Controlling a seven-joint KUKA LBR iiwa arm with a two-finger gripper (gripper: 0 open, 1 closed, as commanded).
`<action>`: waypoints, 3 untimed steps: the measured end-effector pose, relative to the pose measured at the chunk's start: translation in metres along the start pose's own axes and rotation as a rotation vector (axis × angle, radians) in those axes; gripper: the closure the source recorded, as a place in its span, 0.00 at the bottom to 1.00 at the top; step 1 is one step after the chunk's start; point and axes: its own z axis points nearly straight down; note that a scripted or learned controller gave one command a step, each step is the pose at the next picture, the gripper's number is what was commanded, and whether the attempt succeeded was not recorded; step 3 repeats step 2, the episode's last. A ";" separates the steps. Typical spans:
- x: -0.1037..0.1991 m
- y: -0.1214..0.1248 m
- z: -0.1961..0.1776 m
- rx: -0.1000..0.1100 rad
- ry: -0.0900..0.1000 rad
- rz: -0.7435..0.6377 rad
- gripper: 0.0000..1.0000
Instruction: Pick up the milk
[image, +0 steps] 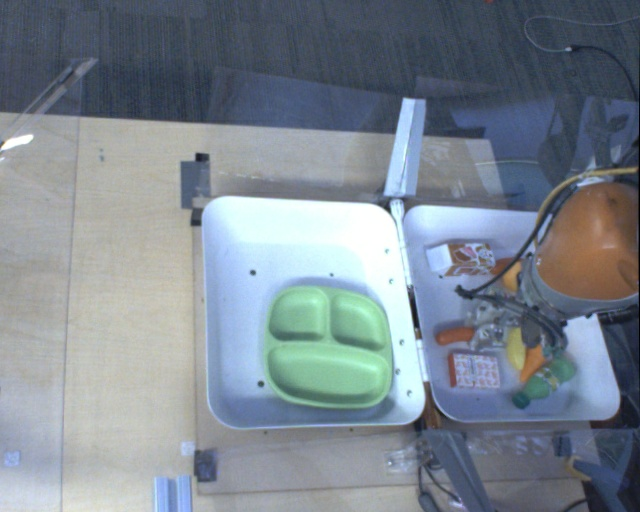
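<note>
Milk has not been lifted, by our reading. We take the milk to be the small white carton with brown-and-red print, lying flat near the back of the right bin; the print is too small to confirm the label. The tool sits low over the middle of that bin, nearer the front than the carton and apart from it, amid cables and small parts. We cannot tell whether it is released or clenched, and we see nothing lifted clear of the bin floor.

Around the tool lie an orange carrot-like piece, a red-patterned packet, a yellow item and a green piece. The left bin holds a green divided tray.

Our judgement: approach is under way over the correct bin, but alignment on the carton, closure and lift all remain outstanding.
</note>
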 end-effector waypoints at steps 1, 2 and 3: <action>0.013 -0.074 0.015 0.004 0.020 -0.260 1.00; -0.001 -0.009 -0.113 -0.004 0.038 -0.217 1.00; -0.001 -0.009 -0.113 -0.004 0.038 -0.217 1.00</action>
